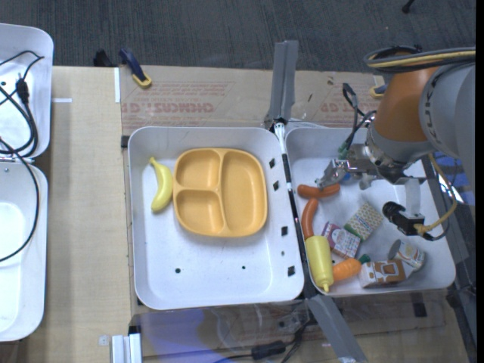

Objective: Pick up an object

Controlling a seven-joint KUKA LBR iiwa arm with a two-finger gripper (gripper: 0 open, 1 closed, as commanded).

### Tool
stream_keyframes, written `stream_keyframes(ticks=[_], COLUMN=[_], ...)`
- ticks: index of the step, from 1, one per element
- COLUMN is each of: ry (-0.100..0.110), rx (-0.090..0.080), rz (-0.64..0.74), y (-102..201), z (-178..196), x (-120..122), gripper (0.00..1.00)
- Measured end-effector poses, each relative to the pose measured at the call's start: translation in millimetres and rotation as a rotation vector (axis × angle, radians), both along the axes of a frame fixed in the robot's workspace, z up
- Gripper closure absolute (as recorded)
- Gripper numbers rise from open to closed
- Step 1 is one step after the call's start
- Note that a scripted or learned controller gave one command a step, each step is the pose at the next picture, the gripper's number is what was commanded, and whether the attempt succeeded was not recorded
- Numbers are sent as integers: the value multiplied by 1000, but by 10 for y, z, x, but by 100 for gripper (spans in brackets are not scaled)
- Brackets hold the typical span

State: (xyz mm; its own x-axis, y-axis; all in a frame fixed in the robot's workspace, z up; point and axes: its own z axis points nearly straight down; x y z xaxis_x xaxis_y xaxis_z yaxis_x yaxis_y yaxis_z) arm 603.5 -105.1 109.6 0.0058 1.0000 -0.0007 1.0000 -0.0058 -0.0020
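Gripper (333, 174): low in the right bin's (432, 278) far half, directly above the sausage; whether it is parted or clenched cannot be told.
Sausage (318, 191): smooth orange-red cylinder, lying crosswise near the bin's left wall.
Second sausage (308, 216): same kind, running towards the near edge.
Mustard bottle (319, 261): yellow plastic, near-left corner.
Carrot (346, 269): orange, beside the bottle.
Left bin (144, 255): divided yellow plate (221, 191) and banana (161, 187) by its left wall.

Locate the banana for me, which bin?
The banana lies in the left bin, near its left wall, just beside the left edge of the yellow divided plate.
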Motion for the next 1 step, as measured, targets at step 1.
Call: stream_keyframes(ticks=[1], ry=[-1], rx=[-1], rz=[-151], y=[-316], z=[-184], x=[228], gripper=[0])
